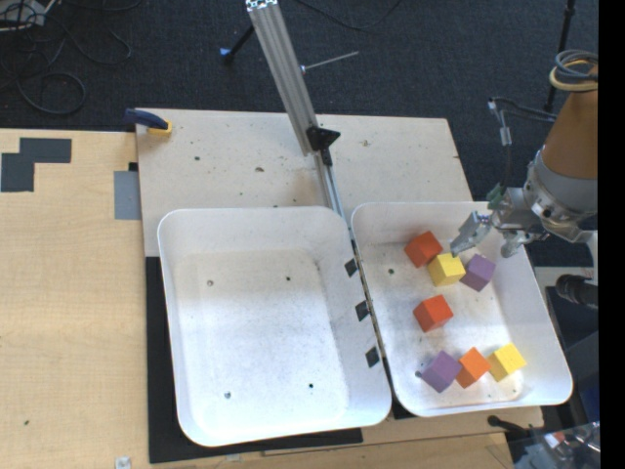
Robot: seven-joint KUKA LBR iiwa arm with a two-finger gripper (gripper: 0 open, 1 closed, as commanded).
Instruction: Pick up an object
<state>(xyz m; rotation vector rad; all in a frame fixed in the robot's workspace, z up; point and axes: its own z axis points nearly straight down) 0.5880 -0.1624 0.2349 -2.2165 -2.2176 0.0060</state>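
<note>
Right of frame, cubes: yellow cube (446, 269) between orange cube (423, 248) and purple cube (479, 272), all resting in right bin (547, 330).
Gripper (488, 234): just above them, fingers spread, pinching nothing.
Progress: nothing lifted; closing and raising remain.

Speckled bench (244, 159) under two white bins (195, 262)

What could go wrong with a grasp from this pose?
1. The gripper hangs open above a tight cluster: yellow cube, purple cube and orange-red cube sit close together, so a finger may land on a neighbour and shove rather than grip.
2. The purple cube lies near the right bin's wall, leaving little room for a finger on that side.
</note>
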